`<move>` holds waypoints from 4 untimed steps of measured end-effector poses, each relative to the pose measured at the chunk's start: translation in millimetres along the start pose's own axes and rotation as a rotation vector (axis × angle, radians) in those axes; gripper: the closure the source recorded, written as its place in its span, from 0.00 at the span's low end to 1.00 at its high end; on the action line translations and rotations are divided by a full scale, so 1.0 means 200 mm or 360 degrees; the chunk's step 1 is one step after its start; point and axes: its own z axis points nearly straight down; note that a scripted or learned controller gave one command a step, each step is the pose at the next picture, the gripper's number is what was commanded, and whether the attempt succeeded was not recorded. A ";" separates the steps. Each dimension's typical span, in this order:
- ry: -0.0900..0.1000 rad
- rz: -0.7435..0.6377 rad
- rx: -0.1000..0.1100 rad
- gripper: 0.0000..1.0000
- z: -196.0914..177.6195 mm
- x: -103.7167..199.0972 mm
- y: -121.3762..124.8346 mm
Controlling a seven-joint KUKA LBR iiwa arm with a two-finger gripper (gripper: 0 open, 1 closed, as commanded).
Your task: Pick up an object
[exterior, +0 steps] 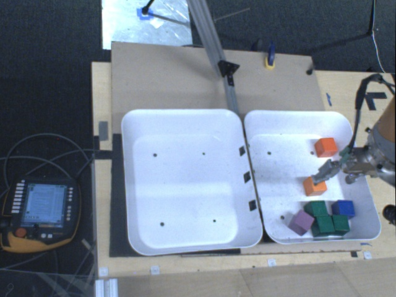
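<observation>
Gripper (322, 179) sits at right-centre of the frame, low over the right bin (272, 125), fingertips at the top edge of an orange cube (313, 187). Finger spread: cannot tell, too small and blurred; cannot tell either whether the cube is between the fingers or just touched. Grey arm (377, 166) enters from the right edge of the frame.

Second orange cube (325, 146) lies above the gripper, apart from it, near the bin's right wall. Lower right of the bin holds a tight cluster: purple cube (301, 221) at the left, green cubes (322, 218) in the middle, blue cube (343, 208) at the right, all touching or nearly so. Left bin (133, 129) fills centre frame. Teach pendant (40, 214) with cables lies at lower left, on dark floor.
</observation>
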 end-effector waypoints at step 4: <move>-0.0003 0.0002 -0.0002 0.00 0.77 0.00 0.04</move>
